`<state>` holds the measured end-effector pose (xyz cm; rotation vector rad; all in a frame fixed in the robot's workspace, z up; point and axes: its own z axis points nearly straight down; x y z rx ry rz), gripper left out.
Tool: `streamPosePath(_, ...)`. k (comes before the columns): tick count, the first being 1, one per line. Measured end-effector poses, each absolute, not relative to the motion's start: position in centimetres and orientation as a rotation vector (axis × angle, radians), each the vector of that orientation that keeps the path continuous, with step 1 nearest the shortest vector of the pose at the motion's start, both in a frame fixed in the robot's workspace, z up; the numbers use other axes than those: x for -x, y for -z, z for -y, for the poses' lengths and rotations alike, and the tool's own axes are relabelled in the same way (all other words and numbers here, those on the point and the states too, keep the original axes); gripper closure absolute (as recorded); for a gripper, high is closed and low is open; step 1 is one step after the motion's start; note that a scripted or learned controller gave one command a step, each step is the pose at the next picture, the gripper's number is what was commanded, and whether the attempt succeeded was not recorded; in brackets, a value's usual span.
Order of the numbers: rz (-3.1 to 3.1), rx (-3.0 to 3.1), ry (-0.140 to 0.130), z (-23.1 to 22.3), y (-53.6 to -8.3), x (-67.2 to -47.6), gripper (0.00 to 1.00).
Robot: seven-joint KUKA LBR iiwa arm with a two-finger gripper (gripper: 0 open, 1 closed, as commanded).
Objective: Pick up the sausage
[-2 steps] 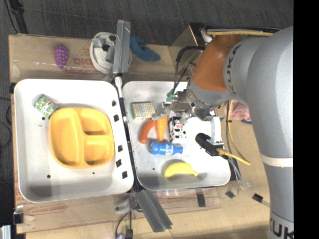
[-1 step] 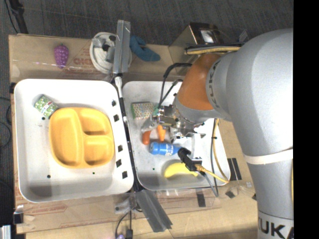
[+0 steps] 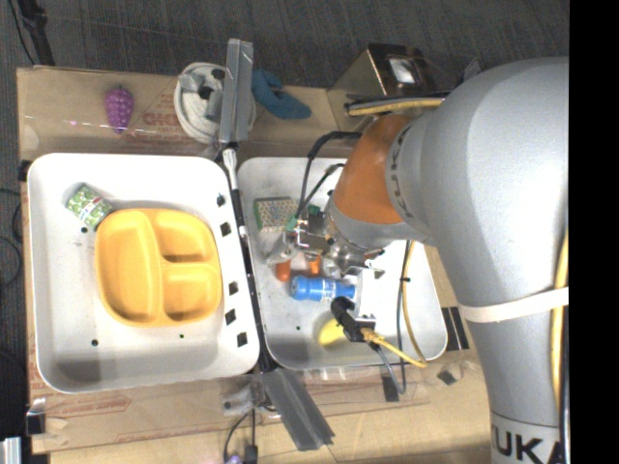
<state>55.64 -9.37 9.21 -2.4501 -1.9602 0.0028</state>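
Reaching into the right bin (image 3: 426, 327), the gripper (image 3: 308, 238) is lowered; its state cannot be told.
"UKA" is read on the arm (image 3: 513, 259).

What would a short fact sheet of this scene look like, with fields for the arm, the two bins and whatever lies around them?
arm: grey with orange band, reaching from the right over the right bin
gripper: low inside the right bin, among small items
right bin contents: blue item, orange item, yellow item
left bin: yellow divided tray, small green-patterned can at its upper-left corner
outside bins: purple grape bunch
sausage: cannot tell which item it is
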Motion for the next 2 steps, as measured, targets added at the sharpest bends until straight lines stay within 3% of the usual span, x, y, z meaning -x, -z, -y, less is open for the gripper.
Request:
streamPosePath(1, 1.963, 2.445, -0.006, 9.4, -10.1, -55.6, 1.0)
streamPosePath(2, 2.096, 2.337, -0.003, 5.8, -21.5, -59.5, 1.0)
